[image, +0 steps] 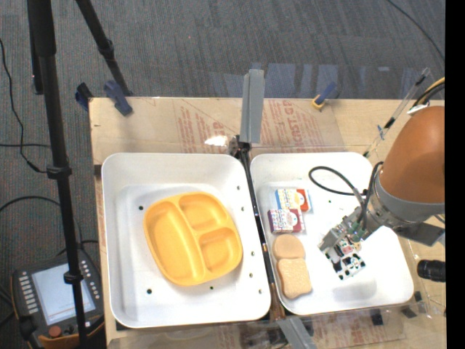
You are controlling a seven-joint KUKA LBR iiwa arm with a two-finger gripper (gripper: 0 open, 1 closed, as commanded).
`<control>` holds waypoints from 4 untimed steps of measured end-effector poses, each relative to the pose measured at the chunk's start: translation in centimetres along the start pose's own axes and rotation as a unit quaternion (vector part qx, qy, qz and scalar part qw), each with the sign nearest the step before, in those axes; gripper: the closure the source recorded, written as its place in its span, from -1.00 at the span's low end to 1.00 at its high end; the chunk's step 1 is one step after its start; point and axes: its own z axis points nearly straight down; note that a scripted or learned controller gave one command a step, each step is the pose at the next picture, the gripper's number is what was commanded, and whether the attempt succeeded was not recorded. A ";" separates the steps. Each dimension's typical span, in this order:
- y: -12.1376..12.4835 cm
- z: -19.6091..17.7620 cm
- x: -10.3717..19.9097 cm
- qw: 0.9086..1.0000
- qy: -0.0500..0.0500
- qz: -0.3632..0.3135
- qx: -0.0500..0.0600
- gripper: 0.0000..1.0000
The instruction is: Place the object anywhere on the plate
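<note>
Two breads: toast slices [291, 266] just left of claw [344, 251].
Handling: likely light, stiff; pinch edges.
Claw state: cannot tell.
Plate [192, 237]: far left.

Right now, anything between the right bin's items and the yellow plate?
The gripper hangs low in the right bin, with the food items to its left. Between them and the yellow plate in the left bin stand the two bins' adjoining rims; nothing else visible.
</note>
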 end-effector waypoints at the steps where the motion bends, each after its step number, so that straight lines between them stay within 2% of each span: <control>1: 4.4 3.3 9.3 1.000 0.000 -0.012 0.001 1.00; 2: 8.8 3.3 6.3 0.980 -0.001 -0.199 -0.001 1.00; 3: 16.8 1.5 9.9 0.981 -0.001 -0.193 -0.001 1.00; 4: 16.8 1.5 9.9 0.981 -0.001 -0.193 -0.001 -1.00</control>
